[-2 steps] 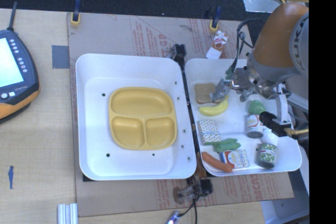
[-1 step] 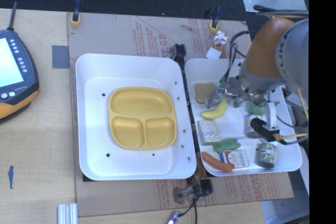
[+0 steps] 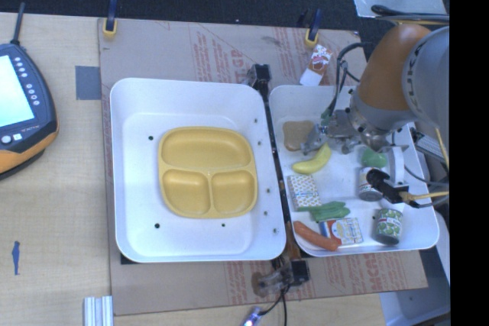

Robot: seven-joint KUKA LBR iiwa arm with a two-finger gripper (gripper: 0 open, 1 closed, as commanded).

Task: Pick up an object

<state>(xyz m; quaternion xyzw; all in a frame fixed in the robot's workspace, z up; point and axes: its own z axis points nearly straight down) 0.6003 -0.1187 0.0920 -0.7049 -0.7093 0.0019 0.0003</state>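
Red print on cardboard sheet (image 3: 229, 50), seemingly illegible.

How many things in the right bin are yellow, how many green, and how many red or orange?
Yellow: 1, the banana
Green: 2, the pea pod and a green piece
Red or orange: 1, the hot dog
Total: 4

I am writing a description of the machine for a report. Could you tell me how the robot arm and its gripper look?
The arm is thick and rounded, grey, with a broad orange band above the wrist. Black cables loop beside the wrist. The gripper is a small assembly of grey metal parts over the right bin, much thinner than the arm.
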